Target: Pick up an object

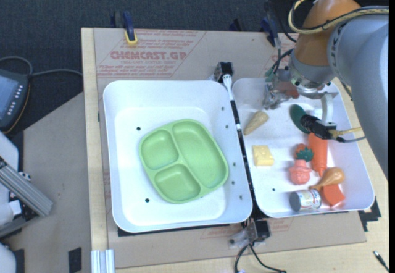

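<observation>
My gripper (271, 99) hangs low over the back left part of the right bin (364, 194), below the orange band of the arm. Just in front of it lies a tan cone-shaped piece (256, 121), apart from the gripper. A yellow cheese block (263, 155) sits nearer the front. To the right are a dark green item (300, 117), an orange carrot (319, 149), a pink and red strawberry (300, 170), an orange pear-like piece (331, 176), a red-orange block (334, 195) and a grey can (305, 199).
The left bin (117, 142) holds a green divided plate (182, 160). A black divider rail (237, 136) runs between the bins. The arm's grey body fills the upper right, above the right bin's far corner.
</observation>
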Robot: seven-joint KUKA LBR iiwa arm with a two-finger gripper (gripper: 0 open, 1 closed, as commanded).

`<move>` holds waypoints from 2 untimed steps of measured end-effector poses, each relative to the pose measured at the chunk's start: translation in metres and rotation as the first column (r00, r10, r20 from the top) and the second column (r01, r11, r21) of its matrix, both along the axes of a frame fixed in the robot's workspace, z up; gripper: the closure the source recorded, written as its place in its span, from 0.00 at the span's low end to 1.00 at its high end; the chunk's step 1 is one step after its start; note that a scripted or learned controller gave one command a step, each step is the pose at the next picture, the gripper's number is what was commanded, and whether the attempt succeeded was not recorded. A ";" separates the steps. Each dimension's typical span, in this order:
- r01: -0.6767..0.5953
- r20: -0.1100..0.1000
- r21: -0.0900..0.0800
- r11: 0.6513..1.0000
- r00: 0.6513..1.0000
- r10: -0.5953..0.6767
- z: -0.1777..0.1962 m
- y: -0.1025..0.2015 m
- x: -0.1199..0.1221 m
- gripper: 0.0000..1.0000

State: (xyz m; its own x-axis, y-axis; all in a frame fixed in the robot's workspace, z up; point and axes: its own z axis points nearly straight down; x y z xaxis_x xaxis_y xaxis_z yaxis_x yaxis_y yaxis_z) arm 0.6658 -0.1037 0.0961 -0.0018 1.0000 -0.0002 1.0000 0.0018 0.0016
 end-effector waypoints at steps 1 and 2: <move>0.001 0.007 -0.001 1.000 1.000 -0.001 0.065 -0.002 0.005 1.00; 0.000 0.006 -0.001 1.000 1.000 0.000 0.112 0.003 0.002 1.00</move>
State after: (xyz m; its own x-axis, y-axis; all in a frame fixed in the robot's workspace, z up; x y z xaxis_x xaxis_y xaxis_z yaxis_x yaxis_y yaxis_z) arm 0.6676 -0.1010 0.2080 -0.0015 1.0000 -0.0011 1.0000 0.0015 0.0078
